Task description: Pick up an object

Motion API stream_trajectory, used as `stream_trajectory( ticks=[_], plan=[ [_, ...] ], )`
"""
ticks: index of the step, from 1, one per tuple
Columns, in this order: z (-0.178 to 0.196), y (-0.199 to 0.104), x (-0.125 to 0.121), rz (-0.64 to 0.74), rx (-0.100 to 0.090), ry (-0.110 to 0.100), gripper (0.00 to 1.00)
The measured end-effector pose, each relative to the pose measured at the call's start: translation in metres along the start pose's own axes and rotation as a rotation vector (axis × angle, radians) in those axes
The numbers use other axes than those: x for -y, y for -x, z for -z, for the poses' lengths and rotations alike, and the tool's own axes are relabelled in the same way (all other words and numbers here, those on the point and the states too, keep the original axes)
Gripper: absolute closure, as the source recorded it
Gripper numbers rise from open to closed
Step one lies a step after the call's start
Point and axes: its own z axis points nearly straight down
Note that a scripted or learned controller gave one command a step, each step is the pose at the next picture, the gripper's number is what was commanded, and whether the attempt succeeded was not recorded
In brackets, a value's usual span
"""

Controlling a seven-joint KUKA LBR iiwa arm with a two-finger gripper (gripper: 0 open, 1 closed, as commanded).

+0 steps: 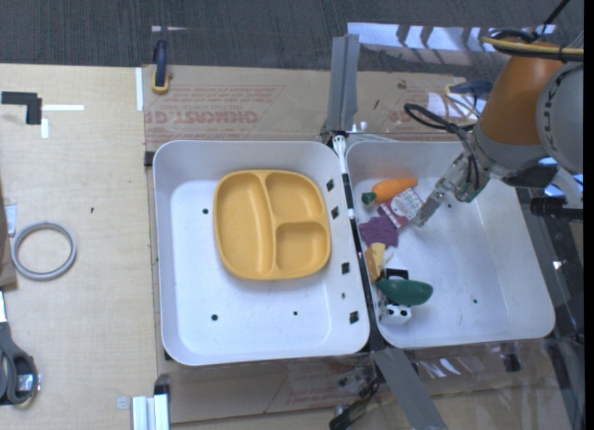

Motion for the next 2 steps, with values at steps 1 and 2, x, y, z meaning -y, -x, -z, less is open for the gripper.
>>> stream_trajectory(
  ticks=[1,2],
  plan=[
    [0.001,-0.025,-0.049,0.382,-0.001,-0.003,0.0],
    [0.011,-0.024,-0.05,0.384,0.005,0.0,1.0]
  ],
)
